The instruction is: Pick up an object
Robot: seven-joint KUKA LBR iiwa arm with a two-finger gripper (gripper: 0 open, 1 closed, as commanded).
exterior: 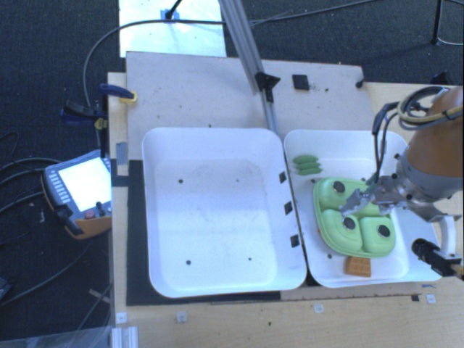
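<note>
The gripper [357, 201] hovers over a green moulded tray [354, 220] in the right bin [304, 267]; its jaw state cannot be told. Approach step: descending and clamping likely follows.

Pale green tray [362, 232] with dark dots, darker green ridged piece [307, 165], orange block [357, 266], white bins [167, 151].

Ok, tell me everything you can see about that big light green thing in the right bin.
The light green tray looks like moulded plastic, with rounded compartments, each marked by a dark spot. It lies flat and slightly slanted in the right bin. The pincer sits over its upper middle. A small orange block lies at its lower edge, and a darker green ridged piece lies apart, above its left corner.
</note>
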